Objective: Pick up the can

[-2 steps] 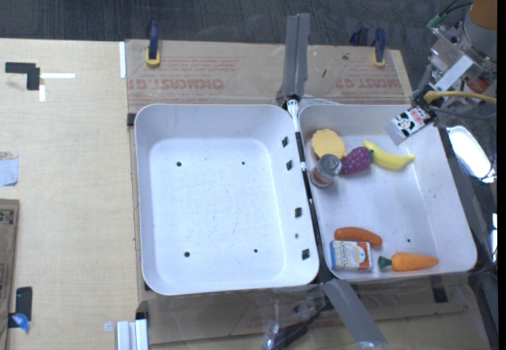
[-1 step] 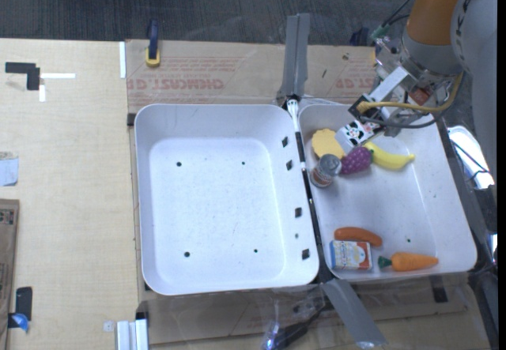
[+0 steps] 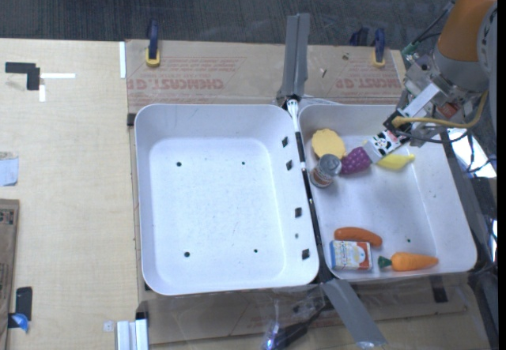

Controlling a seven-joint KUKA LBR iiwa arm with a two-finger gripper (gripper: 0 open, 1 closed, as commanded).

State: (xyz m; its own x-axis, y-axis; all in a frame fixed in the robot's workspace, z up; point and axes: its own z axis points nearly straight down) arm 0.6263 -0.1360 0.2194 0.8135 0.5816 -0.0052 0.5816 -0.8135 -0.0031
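Note:
The can (image 3: 324, 170) lies on its side in the right bin (image 3: 443, 206), against the left wall, its silver end facing the camera. A yellow round fruit (image 3: 327, 142) sits just behind it and purple grapes (image 3: 356, 160) touch it on the right. My gripper (image 3: 384, 142) hangs low at the bin's back right, above the gap between the grapes and a yellow banana (image 3: 395, 160), roughly 75 pixels right of the can. Nothing shows between its tips.
An orange sausage-like piece (image 3: 357, 236), a small carton (image 3: 350, 255) and a carrot (image 3: 413, 262) lie near the right bin's front. The left bin (image 3: 158, 261) stands alongside, past a grey divider (image 3: 298, 56). Cables trail by the arm on the right.

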